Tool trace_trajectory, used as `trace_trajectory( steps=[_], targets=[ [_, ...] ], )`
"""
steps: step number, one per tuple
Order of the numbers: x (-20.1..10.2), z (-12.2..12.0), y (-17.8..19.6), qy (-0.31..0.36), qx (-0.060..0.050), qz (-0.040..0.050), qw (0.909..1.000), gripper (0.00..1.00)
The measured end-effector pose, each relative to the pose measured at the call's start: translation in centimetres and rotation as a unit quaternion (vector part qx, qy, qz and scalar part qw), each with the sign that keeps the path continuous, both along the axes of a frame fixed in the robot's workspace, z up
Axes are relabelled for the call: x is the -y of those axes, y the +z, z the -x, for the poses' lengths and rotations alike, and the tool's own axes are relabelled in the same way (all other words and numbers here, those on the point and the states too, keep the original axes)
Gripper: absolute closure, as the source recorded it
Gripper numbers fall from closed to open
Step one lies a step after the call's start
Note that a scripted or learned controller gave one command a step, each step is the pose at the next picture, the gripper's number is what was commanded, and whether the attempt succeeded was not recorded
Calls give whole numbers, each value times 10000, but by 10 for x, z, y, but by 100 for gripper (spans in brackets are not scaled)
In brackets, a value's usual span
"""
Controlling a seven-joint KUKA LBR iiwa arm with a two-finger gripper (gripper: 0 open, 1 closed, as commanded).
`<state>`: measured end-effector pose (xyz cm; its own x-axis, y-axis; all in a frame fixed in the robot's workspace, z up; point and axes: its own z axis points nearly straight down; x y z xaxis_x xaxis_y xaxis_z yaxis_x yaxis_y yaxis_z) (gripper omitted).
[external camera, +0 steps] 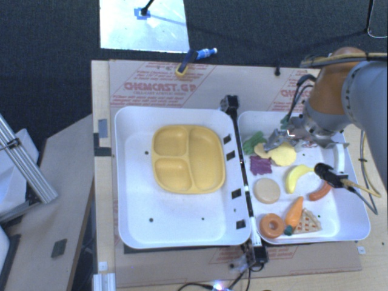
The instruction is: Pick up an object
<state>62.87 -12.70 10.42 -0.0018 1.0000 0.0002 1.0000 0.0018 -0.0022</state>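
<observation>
Camera view: fixed above the bench, slanted down on two shallow white bins.
Left bin (130,223): bears a yellow three-compartment plastic tray (187,158), lying flat near its middle.
Right bin (354,220): holds the toy foods, clustered loosely, presumably as the picking stock.
Contents: green leafy piece (252,142), pale yellow lemon-like lump (283,156), purple flat piece (261,165), yellow banana (297,176), tan round disc (267,190), orange carrot (294,211), orange ring doughnut (271,225), waffle wedge (307,222), red-orange sausage (319,192).
Gripper (280,139): low over the bin's upper part, just beside the lemon-like lump; whether clenched or released, cannot tell.
Judgement: nothing visibly grasped; pick not yet done.
</observation>
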Motion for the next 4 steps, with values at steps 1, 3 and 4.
trace_trajectory(
  steps=[1,3,4],
  targets=[
    [0,-3,-16,-4,51,5,10000,0],
    [-5,-10,44,19,42,2,10000,100],
    [-3,-14,110,22,59,8,10000,100]
  ],
)
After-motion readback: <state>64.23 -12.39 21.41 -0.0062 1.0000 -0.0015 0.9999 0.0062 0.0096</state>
